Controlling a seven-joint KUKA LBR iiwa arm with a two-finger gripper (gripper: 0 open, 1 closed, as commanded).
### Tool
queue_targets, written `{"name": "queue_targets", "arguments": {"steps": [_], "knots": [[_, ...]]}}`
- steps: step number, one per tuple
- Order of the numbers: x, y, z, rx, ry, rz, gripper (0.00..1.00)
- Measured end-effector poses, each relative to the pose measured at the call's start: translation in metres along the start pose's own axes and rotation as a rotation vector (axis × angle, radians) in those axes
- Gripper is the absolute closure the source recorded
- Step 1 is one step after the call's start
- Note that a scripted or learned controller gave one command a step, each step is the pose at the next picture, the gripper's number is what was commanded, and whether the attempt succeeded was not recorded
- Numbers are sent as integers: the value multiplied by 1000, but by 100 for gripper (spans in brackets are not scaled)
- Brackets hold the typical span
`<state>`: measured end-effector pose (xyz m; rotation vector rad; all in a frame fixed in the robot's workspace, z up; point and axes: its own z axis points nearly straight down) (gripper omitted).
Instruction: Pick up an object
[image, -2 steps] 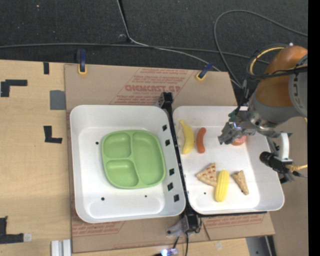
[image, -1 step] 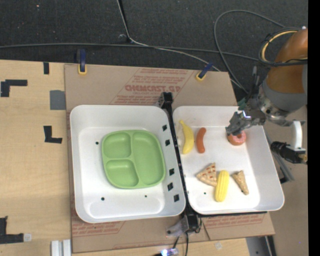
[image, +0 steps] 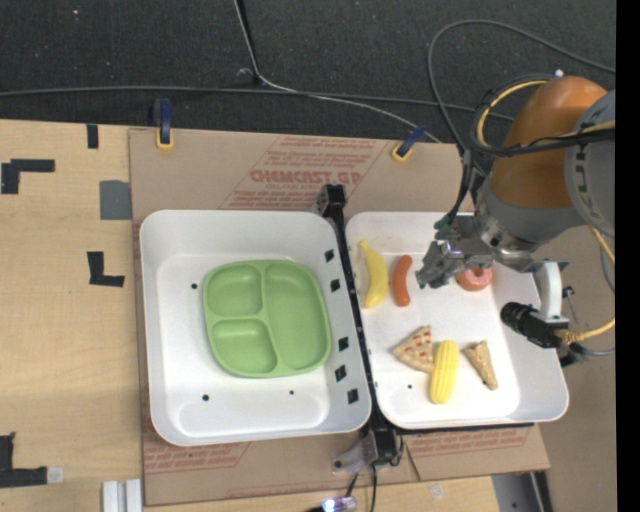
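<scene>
The right bin (image: 520, 405) holds a yellow banana (image: 374, 274), a red-orange sausage (image: 401, 280), a pizza slice (image: 415, 349), a corn cob (image: 444, 371), a small wedge of bread (image: 482, 363) and a pink round piece (image: 475, 278). My gripper (image: 440, 268) hangs over the bin's upper middle, just right of the sausage and left of the pink piece. Its dark fingers point down and to the left. I see nothing held between them.
The left bin (image: 165, 300) carries a green divided plate (image: 267, 317). A black divider (image: 346, 300) runs between the bins. Cables and the arm's body (image: 545, 170) crowd the right side. Two clamps (image: 163, 135) hold the cardboard at the back.
</scene>
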<state>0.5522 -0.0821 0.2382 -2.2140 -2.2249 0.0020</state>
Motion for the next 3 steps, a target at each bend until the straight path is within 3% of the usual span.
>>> {"name": "queue_targets", "arguments": {"steps": [2,3], "knots": [[99,-22,23,0,-1,0,100],[153,-39,11,-1,0,-2,100]]}}
